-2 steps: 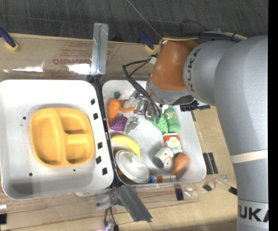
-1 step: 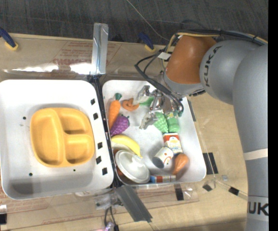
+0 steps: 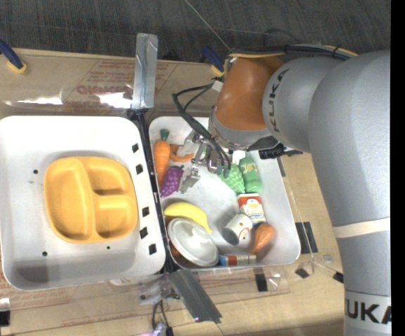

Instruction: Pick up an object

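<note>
At the near end of the right bin (image 3: 286, 208) lie a steel bowl (image 3: 192, 242), a banana (image 3: 188, 214), a white mug (image 3: 239, 227) and a brown egg-shaped piece (image 3: 262, 236). Farther in sit a small carton (image 3: 250, 206), green toy vegetables (image 3: 243, 176), purple grapes (image 3: 171, 180) and a carrot (image 3: 162, 156). The jaws (image 3: 201, 161) hang low over the bin's far half, between carrot and greens; whether they are open I cannot tell. The left bin (image 3: 13, 187) holds a yellow divided tray (image 3: 90, 198).
</note>
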You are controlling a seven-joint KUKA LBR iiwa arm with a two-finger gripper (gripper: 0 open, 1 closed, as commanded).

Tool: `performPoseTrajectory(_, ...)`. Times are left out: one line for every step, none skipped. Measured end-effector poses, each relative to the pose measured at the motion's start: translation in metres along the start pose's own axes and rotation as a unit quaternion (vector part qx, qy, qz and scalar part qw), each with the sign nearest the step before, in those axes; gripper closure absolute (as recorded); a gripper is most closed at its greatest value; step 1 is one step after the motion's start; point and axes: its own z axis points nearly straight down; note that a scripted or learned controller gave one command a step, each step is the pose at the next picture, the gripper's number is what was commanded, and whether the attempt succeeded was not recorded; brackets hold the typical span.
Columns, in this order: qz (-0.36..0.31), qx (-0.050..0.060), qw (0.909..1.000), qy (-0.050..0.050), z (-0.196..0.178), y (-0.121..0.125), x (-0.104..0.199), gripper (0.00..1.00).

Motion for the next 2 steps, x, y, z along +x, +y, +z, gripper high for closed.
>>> performPoseTrajectory(-0.064, -0.003, 0.998, 0.002, -0.012, -0.062, -0.017, 0.0)
performPoseTrajectory(-0.107, -0.005, 0.9943, 0.0, 0.001, -0.003, -0.004, 0.0)
